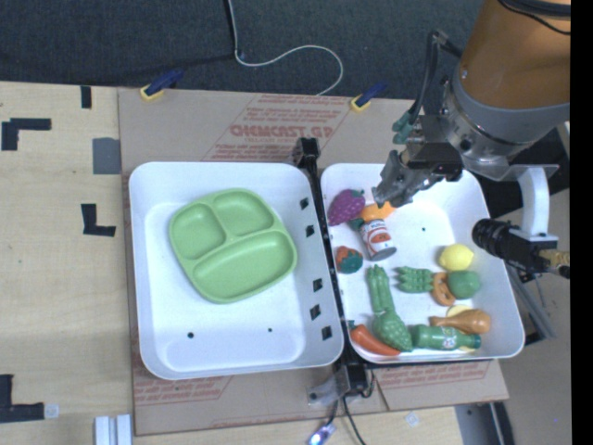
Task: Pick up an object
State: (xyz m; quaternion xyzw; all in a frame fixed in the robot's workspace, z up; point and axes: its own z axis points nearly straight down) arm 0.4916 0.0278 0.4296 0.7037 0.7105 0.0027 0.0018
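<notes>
**Gripper poised over the far-left corner of the right bin, above a small bottle**

From my remote station I read the scene as follows. The gripper (397, 185) hangs over the right bin (496, 248), near its far-left corner, the arm entering from the right. Its dark fingers point down and to the left; nothing sits between them. They appear set narrowly apart, though against the dark housing I cannot judge the gap with confidence.

The nearest candidate is a small bottle (377, 234) with an orange cap and a red-and-white label. It lies on the bin floor just nearer than the fingertips and slightly to their left, cap toward the gripper. Its long axis runs roughly far-to-near with a slight tilt, so I judge that the fingers should close across it from left and right.

A purple grape cluster (346, 206) lies just left of the bottle, almost touching the cap, and may crowd the left finger. A red and green toy (349, 260) sits nearer still.

The left bin (157, 341) holds a green divided plate (233, 245), well apart from the tool.
</notes>
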